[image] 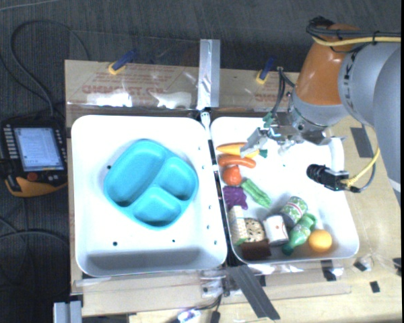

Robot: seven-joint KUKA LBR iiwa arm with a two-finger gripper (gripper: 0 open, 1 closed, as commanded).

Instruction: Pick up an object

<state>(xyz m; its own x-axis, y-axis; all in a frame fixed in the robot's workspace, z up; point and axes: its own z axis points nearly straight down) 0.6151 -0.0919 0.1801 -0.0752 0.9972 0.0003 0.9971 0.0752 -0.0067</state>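
Holding nothing visible, arm point(337, 73) over right bin point(340, 200); one blue tray point(151, 182).

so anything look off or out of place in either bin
Nothing looks spilled or broken. The blue divided tray lies skewed, at an angle to the walls of the left bin. In the right bin the toy foods are crowded along its left wall and near edge, several touching, like the orange ball against the green bottle.
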